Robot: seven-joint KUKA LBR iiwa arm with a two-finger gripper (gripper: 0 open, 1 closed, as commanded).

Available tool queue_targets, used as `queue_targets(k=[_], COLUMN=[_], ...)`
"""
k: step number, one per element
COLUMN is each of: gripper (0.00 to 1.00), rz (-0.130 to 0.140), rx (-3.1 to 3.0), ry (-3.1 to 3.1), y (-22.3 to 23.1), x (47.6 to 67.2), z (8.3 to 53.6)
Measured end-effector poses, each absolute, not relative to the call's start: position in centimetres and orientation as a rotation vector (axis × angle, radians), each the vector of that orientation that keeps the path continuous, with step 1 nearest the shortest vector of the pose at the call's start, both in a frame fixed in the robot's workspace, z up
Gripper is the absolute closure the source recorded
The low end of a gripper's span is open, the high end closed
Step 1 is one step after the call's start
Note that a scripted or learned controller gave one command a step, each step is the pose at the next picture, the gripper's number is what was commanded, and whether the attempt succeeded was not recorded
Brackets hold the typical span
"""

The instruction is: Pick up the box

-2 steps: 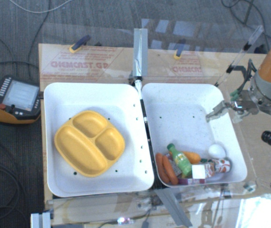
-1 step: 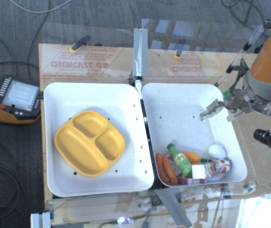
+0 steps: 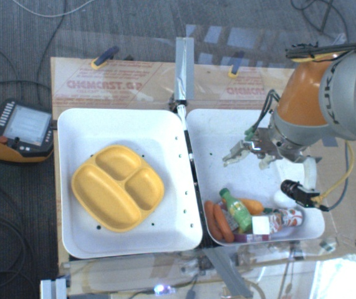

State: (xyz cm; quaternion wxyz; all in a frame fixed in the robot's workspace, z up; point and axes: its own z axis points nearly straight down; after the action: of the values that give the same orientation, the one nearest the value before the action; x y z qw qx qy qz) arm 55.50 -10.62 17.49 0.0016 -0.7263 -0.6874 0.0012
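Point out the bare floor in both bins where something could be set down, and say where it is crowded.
Left bin: bare strips along its far wall and near right corner, around the yellow divided tray. Right bin: its far left floor is bare, between the divider and the gripper. Crowded: its near edge, where carrots, green bottle, box and other items pile.

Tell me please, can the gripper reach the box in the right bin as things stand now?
Probably yes, but awkwardly: the gripper hangs above open bin floor, while the box lies crowded between the green bottle and other items.

The wooden desk (image 3: 134,86) carries two white bins side by side, left bin (image 3: 78,129) and right bin (image 3: 209,136), touching.
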Motion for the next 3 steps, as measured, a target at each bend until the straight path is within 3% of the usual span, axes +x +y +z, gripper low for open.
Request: queue_targets(k=[1,2,3], gripper=[0.00,0.00,0.00], rz=[-0.008,-0.006,-0.008], rx=[-2.198,-2.225,-2.343], ry=[-2.262,-2.233,-2.111], y=[-10.7,-14.0,-10.2], x=[61.6,52.5,58.6], z=[9.0,9.0,9.0])
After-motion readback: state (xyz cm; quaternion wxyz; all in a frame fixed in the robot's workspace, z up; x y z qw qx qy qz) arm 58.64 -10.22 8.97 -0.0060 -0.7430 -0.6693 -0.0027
